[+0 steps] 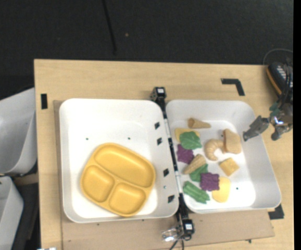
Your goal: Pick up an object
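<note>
While the jaws (265, 128) hang open, one yellow tray (118, 179), ten toy foods (208, 160), two bins (67, 155).

floor (114, 20): dark, maybe carpet | bench (114, 79): light wood | white unit (4, 139) at left

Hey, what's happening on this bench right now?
A robot arm reaches in from the right, its gripper open at the right edge of the right bin, holding nothing. That bin holds a pile of small toy food pieces in green, purple, tan and yellow. The left bin holds a yellow divided tray. Nothing has been picked up yet.
</note>
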Robot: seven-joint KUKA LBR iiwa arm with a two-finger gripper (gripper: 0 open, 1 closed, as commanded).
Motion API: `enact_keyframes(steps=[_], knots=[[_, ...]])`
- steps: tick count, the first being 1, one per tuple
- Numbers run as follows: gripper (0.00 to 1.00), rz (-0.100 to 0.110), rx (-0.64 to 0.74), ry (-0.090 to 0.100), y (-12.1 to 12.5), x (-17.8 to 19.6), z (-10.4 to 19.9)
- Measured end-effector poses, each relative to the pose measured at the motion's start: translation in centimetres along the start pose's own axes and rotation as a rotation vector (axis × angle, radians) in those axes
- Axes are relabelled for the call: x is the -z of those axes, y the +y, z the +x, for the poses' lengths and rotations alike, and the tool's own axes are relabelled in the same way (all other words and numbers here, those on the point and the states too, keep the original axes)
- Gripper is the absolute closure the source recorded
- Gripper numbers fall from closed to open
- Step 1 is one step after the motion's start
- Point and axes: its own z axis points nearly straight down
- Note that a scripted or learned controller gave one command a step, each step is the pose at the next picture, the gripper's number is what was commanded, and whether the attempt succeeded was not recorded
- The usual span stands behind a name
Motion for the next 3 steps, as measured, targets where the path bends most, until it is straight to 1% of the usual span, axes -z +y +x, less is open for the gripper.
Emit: enact_keyframes(steps=[1, 2, 3], knots=[[0.0, 0.013, -0.004, 0.006, -4.2, -12.8, -1.2], [0.0, 0.003, -0.002, 0.002, -3.8, -15.1, -1.5], [0.0, 0.002, -0.004, 0.002, -3.9, -19.1, -0.2]])
